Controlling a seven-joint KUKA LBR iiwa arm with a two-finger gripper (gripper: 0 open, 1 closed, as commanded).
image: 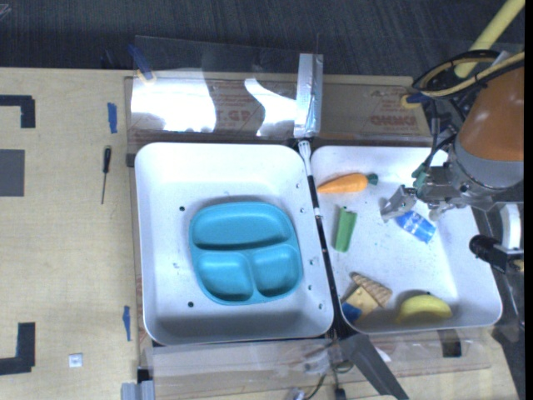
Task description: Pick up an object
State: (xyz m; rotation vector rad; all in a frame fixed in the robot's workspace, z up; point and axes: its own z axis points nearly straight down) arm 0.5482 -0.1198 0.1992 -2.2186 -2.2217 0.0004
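Wooden worktop point(58, 257) fills the left of the frame, with black tape marks along its far-left edge and two white bins sitting side by side. Right bin point(466, 248) is where the action is: the arm's jaws point(405, 202) sit low over its upper middle, right beside a small blue-and-white packet point(416, 225). Honestly can't tell if they're open or closed, or whether they actually touch the packet. Nearby in that bin: a carrot point(343, 183) at the upper left, a green tube point(344, 228) below it, a banana point(423, 307) at the lower edge, and a tan block point(367, 292) just left of it. Left bin point(158, 190) holds a blue divided tray point(245, 249). Cardboard point(366, 111) behind the bins has red printing, too blurry to read.
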